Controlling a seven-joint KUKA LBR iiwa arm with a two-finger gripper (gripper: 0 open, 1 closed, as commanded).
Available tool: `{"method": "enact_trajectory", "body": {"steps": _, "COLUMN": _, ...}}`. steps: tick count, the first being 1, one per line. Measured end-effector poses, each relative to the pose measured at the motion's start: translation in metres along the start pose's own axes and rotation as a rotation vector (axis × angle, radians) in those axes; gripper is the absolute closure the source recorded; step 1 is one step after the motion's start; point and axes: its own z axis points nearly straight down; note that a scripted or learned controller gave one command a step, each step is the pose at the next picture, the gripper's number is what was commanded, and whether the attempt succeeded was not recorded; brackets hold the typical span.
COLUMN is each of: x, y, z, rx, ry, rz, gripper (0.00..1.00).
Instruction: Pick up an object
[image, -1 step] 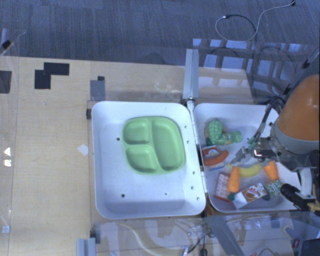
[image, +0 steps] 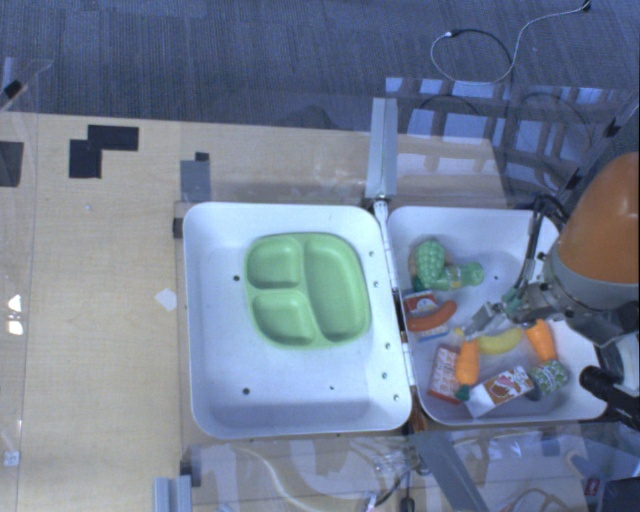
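The right bin (image: 400, 250) holds several toy foods: a green bunch of grapes (image: 430, 262), a red sausage (image: 432, 317), a yellow banana (image: 500, 341), an orange carrot (image: 467, 362), a red packet (image: 443, 373), a white and red box (image: 506, 387) and a small green can (image: 550, 378). My gripper (image: 492, 316) hangs low over the middle of this bin, just above the banana's upper edge and right of the sausage. The arm's orange band (image: 608, 235) hides part of the bin's right side.
The left bin (image: 215, 330) holds a green divided plate (image: 305, 290). A metal divider (image: 381, 150) stands behind the gap between the bins. A second orange piece (image: 541, 340) lies right of the banana. Cables run behind the right bin.
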Motion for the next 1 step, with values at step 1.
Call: {"method": "enact_trajectory", "body": {"steps": 1, "x": -0.0335, "y": 0.0417, "z": 0.1110, "rx": -0.004, "ry": -0.003, "rz": 0.086, "gripper": 0.00}}
